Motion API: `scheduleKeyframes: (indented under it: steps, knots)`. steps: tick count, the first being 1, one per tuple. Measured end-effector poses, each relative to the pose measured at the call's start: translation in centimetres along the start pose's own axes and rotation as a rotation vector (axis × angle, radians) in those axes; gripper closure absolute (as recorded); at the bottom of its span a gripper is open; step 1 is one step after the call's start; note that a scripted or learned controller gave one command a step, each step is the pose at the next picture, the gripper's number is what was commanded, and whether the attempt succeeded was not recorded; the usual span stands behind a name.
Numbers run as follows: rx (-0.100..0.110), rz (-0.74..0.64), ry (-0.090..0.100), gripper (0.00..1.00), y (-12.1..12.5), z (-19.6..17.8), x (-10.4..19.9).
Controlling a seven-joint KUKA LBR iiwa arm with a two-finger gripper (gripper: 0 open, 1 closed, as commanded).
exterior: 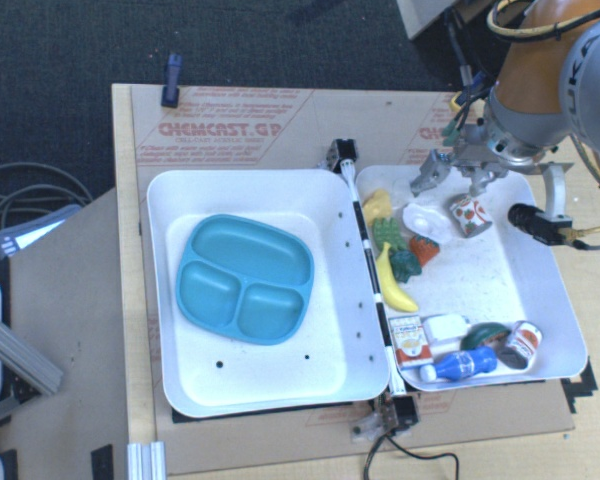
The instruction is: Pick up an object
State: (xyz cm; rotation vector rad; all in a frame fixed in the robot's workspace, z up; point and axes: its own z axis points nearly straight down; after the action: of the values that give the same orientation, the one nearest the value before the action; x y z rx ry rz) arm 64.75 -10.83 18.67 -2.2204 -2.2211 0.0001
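— Where's the arm (555, 58) right now?
— Upper right of the frame, grey with the orange band, reaching down over the back of the right bin (555, 303). The end effector (458, 173) hangs just above the bin's far end.
— Is it grasping anything?
— Its two fingers (427, 176) are spread apart with nothing between them. A small white cup with red marks (469, 215) sits just below, tilted, apart from the fingers as far as I can see.
— What else is in that bin?
— Along its left wall a banana (392, 283), with a green toy (392, 240) and something orange (425, 250) beside it, and a white lump (422, 218) near the cup. At the lower end, a red-and-white carton (408, 340), a blue bottle (462, 366) lying flat, a dark green piece (485, 334) and a small can (523, 343).
— And the left bin (170, 268)?
— A blue divided plate (245, 279), middle left of the frame. Both bins rest on the bench (230, 128), which has red lettering.
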Motion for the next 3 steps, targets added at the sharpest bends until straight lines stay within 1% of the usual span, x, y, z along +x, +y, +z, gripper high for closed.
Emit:
scheduleKeyframes:
  steps: [1, 2, 3]
  knots:
    - [0.0, 0.001, -0.001, 0.0, -6.2, 8.0, -0.3]
    - [0.002, 0.001, 0.001, 0.0, -7.3, 10.2, 0.5]
    - [-0.004, 0.003, -0.004, 0.0, -9.5, 10.1, 1.2]
